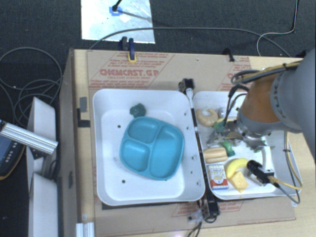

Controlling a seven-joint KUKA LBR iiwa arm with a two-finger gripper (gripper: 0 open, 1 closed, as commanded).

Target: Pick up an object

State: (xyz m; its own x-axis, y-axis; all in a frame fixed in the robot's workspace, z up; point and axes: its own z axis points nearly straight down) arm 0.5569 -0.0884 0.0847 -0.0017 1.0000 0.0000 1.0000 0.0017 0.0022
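Meanwhile the gripper [228,138] hung low over the right bin [279,191], its grip impossible to tell, above a green object [228,147] (banana [235,165] just nearer).

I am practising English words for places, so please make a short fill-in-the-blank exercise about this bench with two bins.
1. The blue divided plate lies in the ____ bin.
2. The banana lies in the ____ bin.
3. The small dark green thing beside the plate is in the same bin as the ____.
4. The grey arm reaches over the ____ bin.

Missing words: left; right; plate; right
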